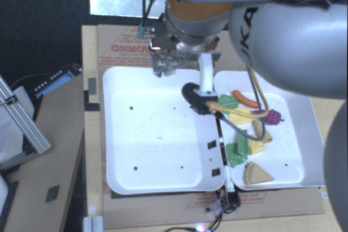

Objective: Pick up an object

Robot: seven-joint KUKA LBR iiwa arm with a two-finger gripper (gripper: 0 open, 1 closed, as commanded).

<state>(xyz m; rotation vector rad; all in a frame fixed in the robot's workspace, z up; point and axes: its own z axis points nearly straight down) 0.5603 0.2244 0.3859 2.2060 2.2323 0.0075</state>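
Note:
My gripper (162,67) hangs over the far edge of the left white bin (157,138), with no object seen in it. The pickable things all lie in the right bin (291,133): an orange sausage-shaped piece (246,99), a green leafy piece (227,100), a yellow piece (240,116), a purple grape bunch (273,116), a green pepper-like piece (237,151) and a tan wedge (256,174). The gripper stands well to the left of and behind them. The arm's grey body hides the right bin's far corner.
The two bins meet along a central ridge (220,144) with black clips. Cardboard (122,51) lies under the bins. An aluminium rail (22,122) and a black device (54,80) sit off the bench at the left.

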